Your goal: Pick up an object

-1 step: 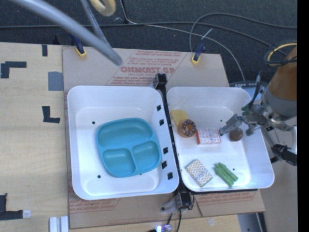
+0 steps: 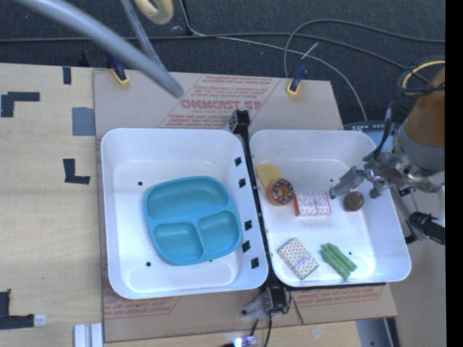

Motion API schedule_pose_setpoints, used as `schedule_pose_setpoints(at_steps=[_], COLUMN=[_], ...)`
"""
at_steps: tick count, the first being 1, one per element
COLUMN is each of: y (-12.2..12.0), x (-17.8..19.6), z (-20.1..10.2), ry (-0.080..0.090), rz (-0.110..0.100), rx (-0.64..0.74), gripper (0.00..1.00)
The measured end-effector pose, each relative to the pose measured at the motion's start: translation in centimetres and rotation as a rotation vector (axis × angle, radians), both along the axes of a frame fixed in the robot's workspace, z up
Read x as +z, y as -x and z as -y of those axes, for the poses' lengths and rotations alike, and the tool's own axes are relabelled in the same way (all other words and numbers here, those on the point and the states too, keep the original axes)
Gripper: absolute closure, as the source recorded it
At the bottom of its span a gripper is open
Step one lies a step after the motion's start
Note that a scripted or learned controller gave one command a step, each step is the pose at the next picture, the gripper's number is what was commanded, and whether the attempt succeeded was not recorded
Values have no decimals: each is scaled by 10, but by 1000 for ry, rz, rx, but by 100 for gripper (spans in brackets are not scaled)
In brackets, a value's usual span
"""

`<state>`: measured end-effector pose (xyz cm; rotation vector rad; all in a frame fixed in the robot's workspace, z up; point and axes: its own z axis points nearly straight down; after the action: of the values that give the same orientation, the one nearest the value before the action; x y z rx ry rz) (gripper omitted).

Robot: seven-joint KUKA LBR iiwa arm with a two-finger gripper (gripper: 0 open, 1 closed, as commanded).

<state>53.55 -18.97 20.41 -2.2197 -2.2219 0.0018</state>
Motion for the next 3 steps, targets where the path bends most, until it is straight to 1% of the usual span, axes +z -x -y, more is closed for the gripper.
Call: schedule_pose_setpoints(at_steps=[1, 2, 3], y=[2, 2, 2], x=[-65, -118, -104], z=[-1, -2, -1], ry=[-1, 1, 2], rz=[-5, 0, 2], rx=[0, 1, 1], gripper=[0, 0, 100])
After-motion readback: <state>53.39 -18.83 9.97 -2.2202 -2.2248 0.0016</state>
